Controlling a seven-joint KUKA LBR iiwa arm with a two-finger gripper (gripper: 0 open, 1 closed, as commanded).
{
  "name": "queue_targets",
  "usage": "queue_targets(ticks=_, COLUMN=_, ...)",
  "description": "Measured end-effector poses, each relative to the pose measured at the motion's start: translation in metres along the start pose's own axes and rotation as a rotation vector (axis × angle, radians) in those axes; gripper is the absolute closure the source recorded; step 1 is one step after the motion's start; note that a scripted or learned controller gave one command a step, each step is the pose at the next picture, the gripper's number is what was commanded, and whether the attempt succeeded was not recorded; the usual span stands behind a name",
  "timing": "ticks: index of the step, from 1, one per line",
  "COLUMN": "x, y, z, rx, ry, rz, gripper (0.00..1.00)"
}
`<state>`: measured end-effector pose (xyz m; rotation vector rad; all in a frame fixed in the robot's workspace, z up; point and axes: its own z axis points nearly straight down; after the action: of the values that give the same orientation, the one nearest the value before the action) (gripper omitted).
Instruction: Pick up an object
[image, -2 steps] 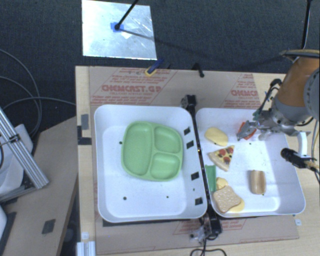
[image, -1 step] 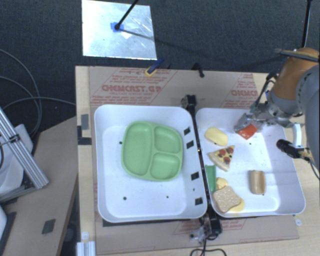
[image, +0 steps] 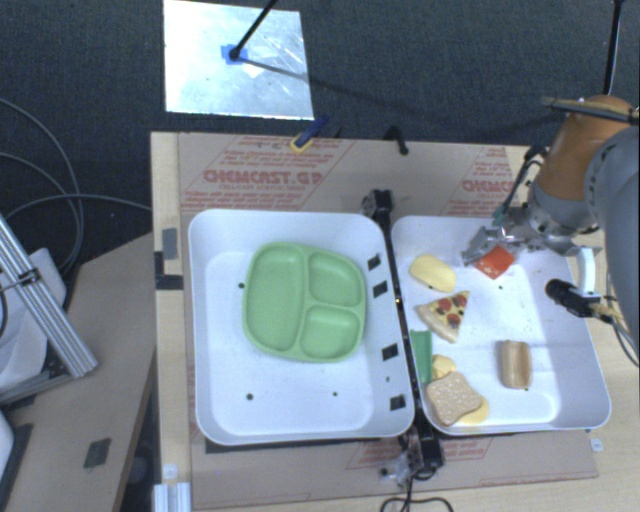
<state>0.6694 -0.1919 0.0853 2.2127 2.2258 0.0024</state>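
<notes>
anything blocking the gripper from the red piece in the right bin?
Nothing visible does. The gripper sits right at the small red-orange block near the right white bin's far edge; the yellow lemon-shaped piece lies apart, to its left.

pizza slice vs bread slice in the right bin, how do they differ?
The pizza slice is a triangle with red and green toppings; the bread slice is squarish, plain brown. The pizza slice lies mid-bin, the bread slice at the near edge on something yellow. Both lie flat in the right bin.
</notes>
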Motion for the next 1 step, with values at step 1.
queue_targets(ticks=1, x=0.0078, y=-0.0002, z=0.0003, rx=0.001, ry=0.000, rz=0.000, gripper=0.00)
